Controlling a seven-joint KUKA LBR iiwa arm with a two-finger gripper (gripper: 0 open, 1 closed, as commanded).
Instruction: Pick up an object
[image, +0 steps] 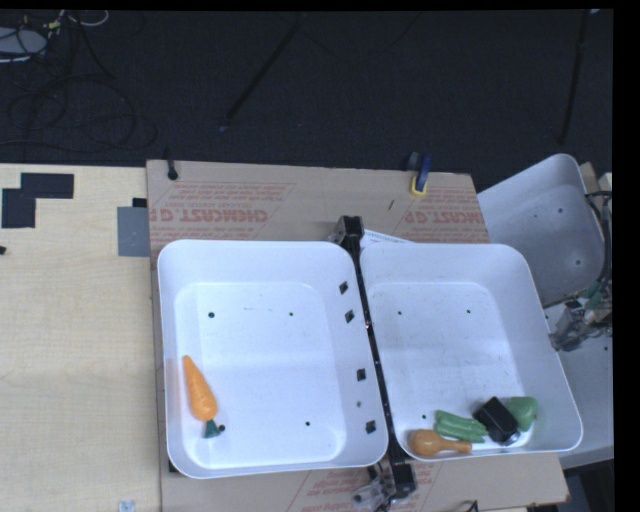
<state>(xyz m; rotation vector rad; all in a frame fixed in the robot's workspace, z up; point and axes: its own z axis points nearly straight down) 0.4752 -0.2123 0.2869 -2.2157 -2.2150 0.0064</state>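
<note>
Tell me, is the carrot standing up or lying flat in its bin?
Lying flat. The carrot rests lengthwise on the floor of the left bin, near its left wall, green top pointing toward the front edge.

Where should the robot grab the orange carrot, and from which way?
Probably across the thick middle of the carrot, coming straight down from above. It lies flat and alone near the left bin's left wall, running up and down the view, so fingers should close across its narrow width.

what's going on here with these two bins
Nothing is being handled at this moment. The left bin holds a toy carrot near its front left corner. The right bin holds a small cluster at its front edge: a green vegetable, a black block and an orange-yellow piece. All of them rest on the bin floors.
</note>
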